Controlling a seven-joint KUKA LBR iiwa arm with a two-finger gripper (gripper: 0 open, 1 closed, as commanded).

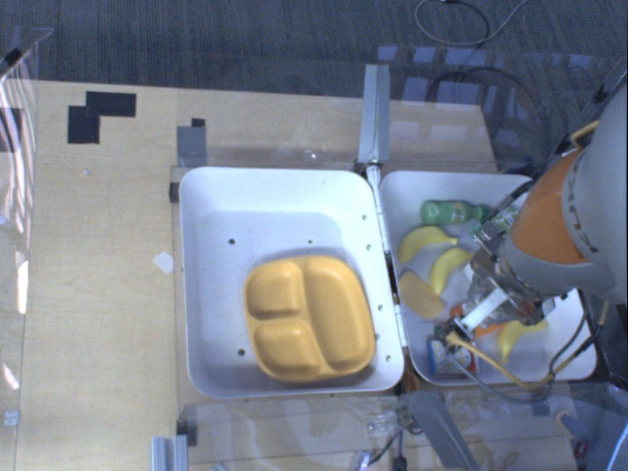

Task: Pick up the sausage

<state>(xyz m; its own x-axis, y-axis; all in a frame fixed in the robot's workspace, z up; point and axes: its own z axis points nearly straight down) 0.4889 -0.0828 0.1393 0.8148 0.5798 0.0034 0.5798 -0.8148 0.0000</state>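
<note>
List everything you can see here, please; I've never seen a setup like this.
bench: one, pale wood, under everything
left bin: one, white, on the bench
right bin: one, white, beside the left bin
plate: one, yellow, in the left bin
bottle: one, green, far end of the right bin
bananas: two, yellow, right bin, nearer than the bottle
tan lump: one, tan, right bin's left side; perhaps the sausage
yellow piece: one, yellow, right bin, partly under the arm
cable: one, dark, floor beyond the bench
arm: one, grey with an orange band, over the right bin
</note>
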